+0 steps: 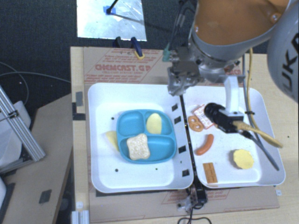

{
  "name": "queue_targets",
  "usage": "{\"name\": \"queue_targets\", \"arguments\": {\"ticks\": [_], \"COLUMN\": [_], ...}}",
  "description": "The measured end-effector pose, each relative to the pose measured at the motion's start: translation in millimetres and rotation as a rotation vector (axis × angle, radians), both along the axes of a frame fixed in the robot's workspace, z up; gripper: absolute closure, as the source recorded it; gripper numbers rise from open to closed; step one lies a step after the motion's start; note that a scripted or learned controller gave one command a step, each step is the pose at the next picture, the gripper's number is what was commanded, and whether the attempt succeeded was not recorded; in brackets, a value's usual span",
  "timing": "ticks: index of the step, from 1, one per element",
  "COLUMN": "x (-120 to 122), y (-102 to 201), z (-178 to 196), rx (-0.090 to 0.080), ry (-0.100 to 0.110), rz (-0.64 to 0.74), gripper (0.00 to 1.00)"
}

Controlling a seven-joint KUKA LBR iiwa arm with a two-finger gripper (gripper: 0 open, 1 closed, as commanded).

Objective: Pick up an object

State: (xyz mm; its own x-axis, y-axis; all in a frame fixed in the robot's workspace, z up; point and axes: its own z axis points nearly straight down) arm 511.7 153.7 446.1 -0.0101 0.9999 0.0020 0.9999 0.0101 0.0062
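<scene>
My gripper (178, 87) hangs at the far edge of the bins, just over the divider between them, with nothing visibly in it. In the right bin (266, 125) lie a pretzel (195, 123), a red-and-white packet (202, 113), a sausage (204, 144), a round yellow piece (243, 159) and an orange wafer (210, 172). The left bin (100, 125) holds a blue divided plate (163, 149) carrying a pale yellow oval piece (154, 123) and a slice of bread (138, 147). A yellow wedge (111, 139) lies against the plate's left side.
The large grey and orange arm (233, 22) overhangs the far right of the bench. Cardboard (117, 66) lies under both bins. A blue clip (136, 46) sits at the far edge and a metal frame (18, 134) stands at the left.
</scene>
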Motion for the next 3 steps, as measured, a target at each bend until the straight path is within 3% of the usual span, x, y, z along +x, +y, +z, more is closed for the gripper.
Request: {"name": "queue_targets", "arguments": {"ticks": [2, 3], "x": [1, -28], "y": [0, 51], "z": [22, -103], "rx": [0.001, -0.004], "ry": [-0.005, 0.016], "rz": [0.013, -0.002], "gripper": [1.00, 1.00]}}
